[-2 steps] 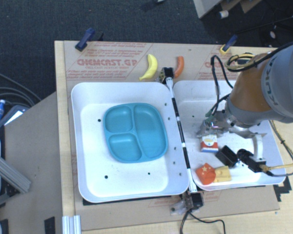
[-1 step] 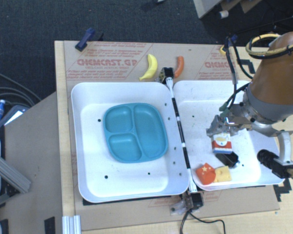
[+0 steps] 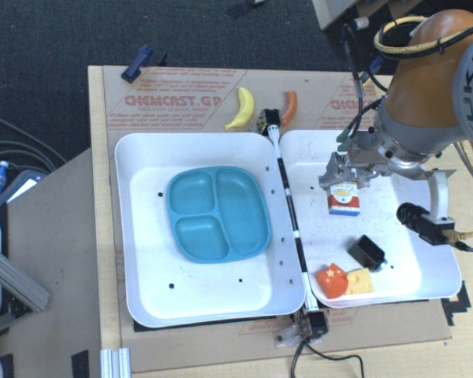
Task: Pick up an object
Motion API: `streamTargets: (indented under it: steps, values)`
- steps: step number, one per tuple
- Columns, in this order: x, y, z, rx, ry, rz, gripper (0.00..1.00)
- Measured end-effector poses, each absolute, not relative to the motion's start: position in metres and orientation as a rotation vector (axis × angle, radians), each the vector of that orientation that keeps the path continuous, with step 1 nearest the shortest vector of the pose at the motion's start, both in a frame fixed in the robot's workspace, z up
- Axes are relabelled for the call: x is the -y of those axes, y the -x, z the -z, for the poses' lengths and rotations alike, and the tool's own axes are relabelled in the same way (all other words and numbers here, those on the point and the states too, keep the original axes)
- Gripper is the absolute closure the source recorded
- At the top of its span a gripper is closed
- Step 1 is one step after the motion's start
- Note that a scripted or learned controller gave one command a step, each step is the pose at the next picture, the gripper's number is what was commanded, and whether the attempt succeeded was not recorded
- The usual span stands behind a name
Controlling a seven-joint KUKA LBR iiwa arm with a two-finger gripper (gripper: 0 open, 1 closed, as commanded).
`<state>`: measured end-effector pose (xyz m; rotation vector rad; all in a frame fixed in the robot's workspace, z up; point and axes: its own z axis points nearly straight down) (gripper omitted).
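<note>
Front of right bin: we see an orange block (image 3: 331,280) touching a yellow block (image 3: 359,282) at the near rim of the right bin (image 3: 394,299).
Black piece: a small black block (image 3: 367,252) lies tilted just behind the yellow one.
Carton: a small white carton with red and blue print (image 3: 343,201) stands in the middle of the right bin, directly beneath the end effector.
End effector (image 3: 346,176): we see it low over the carton, its metal tip at the carton's top; we cannot tell whether it is spread or closed, nor whether it grips the carton.
Arm (image 3: 427,93): grey with an orange band, it reaches in from the right above the right bin.
Left bin (image 3: 134,235): we find a blue divided plate (image 3: 218,213) lying flat near its centre.
Surface (image 3: 181,101): behind the bins lie a yellow banana (image 3: 242,109) and, near it, an orange curved piece (image 3: 288,106).
Far corner: a dark blue item (image 3: 137,64) sits at the surface's back left edge.
</note>
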<state>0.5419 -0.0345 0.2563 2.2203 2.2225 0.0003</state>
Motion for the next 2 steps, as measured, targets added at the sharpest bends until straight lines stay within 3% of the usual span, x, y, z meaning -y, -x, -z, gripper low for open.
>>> streamTargets:
  steps: [1,2]
  values:
    - [0.044,-0.569,-0.258,-2.222,-2.219,-0.001,1.00]
    - [0.043,-0.532,-0.269,-2.223,-2.224,0.002,1.00]
